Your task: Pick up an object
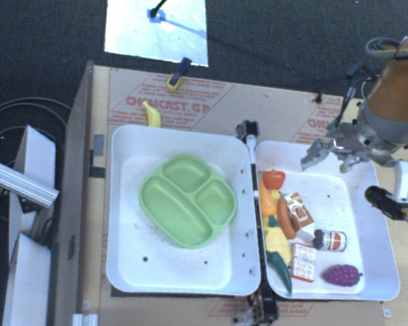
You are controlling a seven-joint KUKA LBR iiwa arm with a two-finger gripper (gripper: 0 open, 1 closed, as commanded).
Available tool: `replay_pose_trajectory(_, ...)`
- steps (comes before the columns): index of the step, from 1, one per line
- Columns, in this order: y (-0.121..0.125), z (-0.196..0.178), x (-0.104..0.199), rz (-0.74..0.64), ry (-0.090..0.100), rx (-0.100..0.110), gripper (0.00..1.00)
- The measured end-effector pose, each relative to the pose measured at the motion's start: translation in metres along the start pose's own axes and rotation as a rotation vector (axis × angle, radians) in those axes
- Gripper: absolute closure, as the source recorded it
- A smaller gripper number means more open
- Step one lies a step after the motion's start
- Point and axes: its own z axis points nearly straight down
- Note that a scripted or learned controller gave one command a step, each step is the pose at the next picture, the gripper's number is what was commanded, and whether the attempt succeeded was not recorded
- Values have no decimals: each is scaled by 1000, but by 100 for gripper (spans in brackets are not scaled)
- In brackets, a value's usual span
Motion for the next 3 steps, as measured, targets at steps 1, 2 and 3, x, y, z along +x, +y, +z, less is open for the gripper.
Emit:
replay_pose_trajectory(1,-27,131,-21,-2,-3,-22,0)
replay_pose_trajectory(2,-65,153,-2,2,-2,-8,0)
replay_pose_trajectory(3,-64,143,-3,2,-1,-6,100)
